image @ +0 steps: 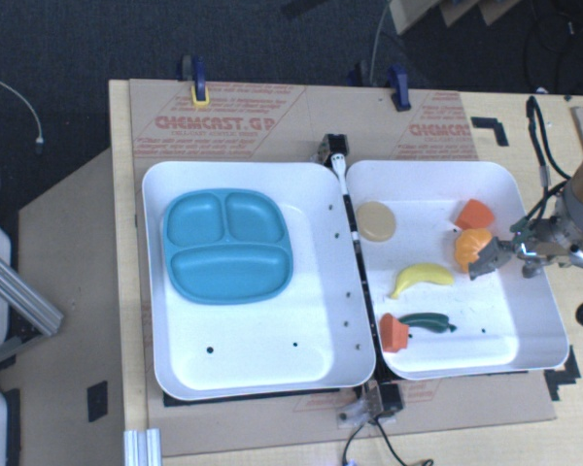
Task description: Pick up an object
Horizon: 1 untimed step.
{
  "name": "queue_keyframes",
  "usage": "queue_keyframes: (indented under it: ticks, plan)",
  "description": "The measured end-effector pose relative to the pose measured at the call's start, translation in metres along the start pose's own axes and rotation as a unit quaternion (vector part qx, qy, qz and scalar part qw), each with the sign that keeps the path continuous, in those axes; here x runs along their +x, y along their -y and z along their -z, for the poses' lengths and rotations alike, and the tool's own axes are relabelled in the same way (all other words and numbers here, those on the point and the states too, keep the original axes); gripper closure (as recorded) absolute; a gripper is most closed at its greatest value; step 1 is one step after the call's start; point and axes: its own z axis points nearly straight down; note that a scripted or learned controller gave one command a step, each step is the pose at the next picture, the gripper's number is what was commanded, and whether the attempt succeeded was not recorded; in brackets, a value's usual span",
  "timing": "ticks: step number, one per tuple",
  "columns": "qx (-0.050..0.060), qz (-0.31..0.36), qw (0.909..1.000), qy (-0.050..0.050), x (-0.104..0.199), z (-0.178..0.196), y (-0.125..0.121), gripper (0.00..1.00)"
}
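The gripper point(493, 257), fingers apart around the round orange fruit-shaped toy point(470, 246) in the right white bin point(539, 309), seems mid-grasp; next it must close and lift.

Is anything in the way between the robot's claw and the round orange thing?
Nothing visible is. The end effector sits in the right bin, right beside the round orange object. The banana lies farther left, off that path.

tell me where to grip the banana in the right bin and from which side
Grip the banana at its thick middle, coming straight down from above. It lies flat on the bin floor with bare floor on both long sides, so the end effector could close across its narrow width, judging by its curve.
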Motion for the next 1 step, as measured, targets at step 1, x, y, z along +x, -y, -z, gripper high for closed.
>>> queue_keyframes:
  ticks: [1]
  plan:
    - [0.001, 0.000, 1.0000, 0.000, -0.0004, -0.0641, -0.0003, 0.00]
